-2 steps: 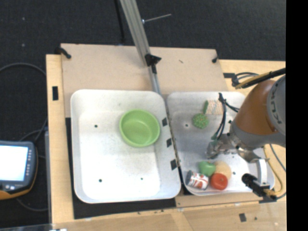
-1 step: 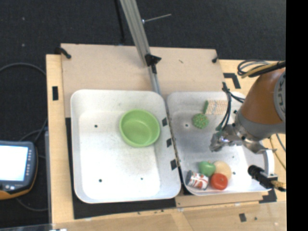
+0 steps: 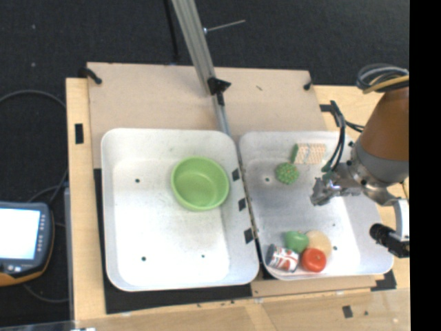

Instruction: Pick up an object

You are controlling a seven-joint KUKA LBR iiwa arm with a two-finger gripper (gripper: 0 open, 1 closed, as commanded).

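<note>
Objects for picking lie in the right-hand bin [image 3: 358, 250], and none has been lifted, as far as the view shows. The gripper [image 3: 321, 193] hangs over the middle of that bin, low above its floor, at the end of the grey arm [image 3: 386, 140] with its orange band, which reaches in from the right. Whether its jaws stand wide or narrow cannot be told — the tips are a dark blur from this height — and nothing can be made out between them. Nearest to it, just to the left and slightly farther back, sits a green knobbly ball [image 3: 287, 174]; beyond that, against the far wall, lies a pale patterned piece with a green strip beside it [image 3: 308, 153]. Along the near wall, well apart from the gripper, a cluster rests close together: a green item [image 3: 296, 240], a cream rounded item [image 3: 318, 238], a red ball [image 3: 314, 260] and a red-and-white can-like object [image 3: 283, 259] in the near left corner. The left-hand bin [image 3: 138, 254] holds a green bowl [image 3: 200, 183], upright, towards its far right part. Judgement: the task is at the approach stage; descent onto a chosen object, closing and lifting all remain. The green knobbly ball appears the likeliest target, though the gripper is beside it, not above it.
</note>
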